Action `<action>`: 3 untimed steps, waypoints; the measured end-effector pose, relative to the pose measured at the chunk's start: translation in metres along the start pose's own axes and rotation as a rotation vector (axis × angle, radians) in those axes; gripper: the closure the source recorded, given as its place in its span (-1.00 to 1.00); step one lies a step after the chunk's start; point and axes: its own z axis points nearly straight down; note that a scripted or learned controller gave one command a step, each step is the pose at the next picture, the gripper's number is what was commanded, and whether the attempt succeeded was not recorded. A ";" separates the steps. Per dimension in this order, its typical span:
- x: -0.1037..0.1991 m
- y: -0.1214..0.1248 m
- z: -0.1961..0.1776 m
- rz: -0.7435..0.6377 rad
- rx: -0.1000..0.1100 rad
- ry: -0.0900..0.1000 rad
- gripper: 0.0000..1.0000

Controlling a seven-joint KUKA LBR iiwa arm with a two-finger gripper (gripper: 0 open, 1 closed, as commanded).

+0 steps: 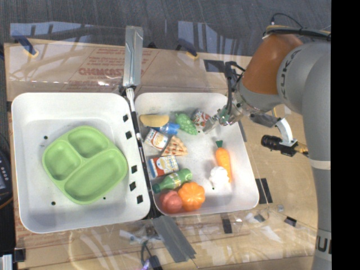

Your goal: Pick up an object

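A grey robot arm with an orange band reaches in from the right, its hand point(220, 118) poised low over the upper right corner of the right bin point(250, 176), where toy groceries lie heaped. Whether the hand is spread or pressed together cannot be told from this angle, and nothing shows between its tips.

Nearest to it is a small wrapped packet point(199, 117), just beside the hand on the left. A toy carrot point(223, 157) lies a little below the hand, its long axis running down the bin, leafy end toward the hand.

Counted across the right bin:
- one carrot
- one white piece point(219, 178) touching its lower end
- one orange pumpkin point(192, 195)
- one red fruit point(171, 202)
- one green bottle point(173, 180)
- one pizza slice point(177, 147)
- one yellow bread roll point(154, 120)
- one green bunch point(187, 124)

Some smaller packages are too jumbled to count.

The left bin point(34, 111) holds one green divided plate point(85, 163). Two bins share the bench point(281, 198).
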 end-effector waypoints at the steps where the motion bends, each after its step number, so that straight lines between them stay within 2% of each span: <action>1: 0.000 0.000 -0.001 0.000 -0.001 -0.001 -1.00; 2: 0.026 -0.055 0.014 0.014 -0.001 0.000 -1.00; 3: 0.026 -0.055 0.006 0.010 0.003 0.003 1.00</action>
